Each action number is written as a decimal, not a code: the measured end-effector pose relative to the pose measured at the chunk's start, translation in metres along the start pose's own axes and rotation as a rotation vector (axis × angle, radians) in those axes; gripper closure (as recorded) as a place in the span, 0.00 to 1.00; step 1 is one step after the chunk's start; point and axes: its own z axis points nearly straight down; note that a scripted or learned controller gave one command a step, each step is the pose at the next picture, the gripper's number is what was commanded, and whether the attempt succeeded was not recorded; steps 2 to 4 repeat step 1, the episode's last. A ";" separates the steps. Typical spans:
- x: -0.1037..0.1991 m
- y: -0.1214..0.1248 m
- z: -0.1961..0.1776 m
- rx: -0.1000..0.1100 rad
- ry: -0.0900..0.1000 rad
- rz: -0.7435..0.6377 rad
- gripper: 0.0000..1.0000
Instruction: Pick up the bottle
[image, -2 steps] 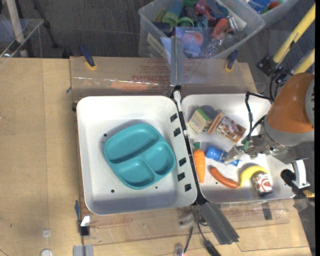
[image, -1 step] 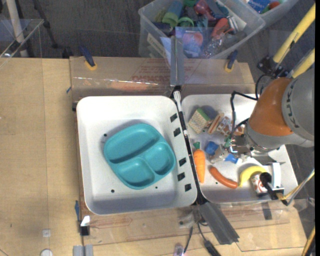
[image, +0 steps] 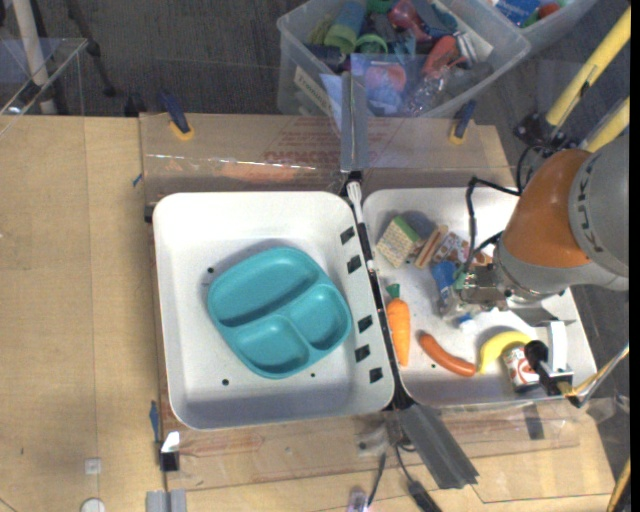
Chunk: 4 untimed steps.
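A: Wooden bench (image: 70, 300), two white bins. Left bin (image: 180, 300): teal divided plate (image: 278, 312).

B: Right bin (image: 440, 205)?

A: Carrot (image: 399, 328), sausage (image: 447, 356), banana (image: 497, 345), small box (image: 399, 241). Bottle (image: 446, 282) lies near the middle.

B: Gripper (image: 470, 290)?

A: Low, just beside the bottle. Jaws – cannot tell.

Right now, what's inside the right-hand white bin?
The right bin holds a carrot, a hot dog, a banana, a small box and a bottle. The arm covers whatever lies beneath it.
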 end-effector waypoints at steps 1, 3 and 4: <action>0.047 0.062 -0.085 0.010 0.003 -0.035 1.00; 0.047 0.062 -0.085 0.010 0.003 -0.035 1.00; 0.047 0.062 -0.085 0.010 0.003 -0.035 1.00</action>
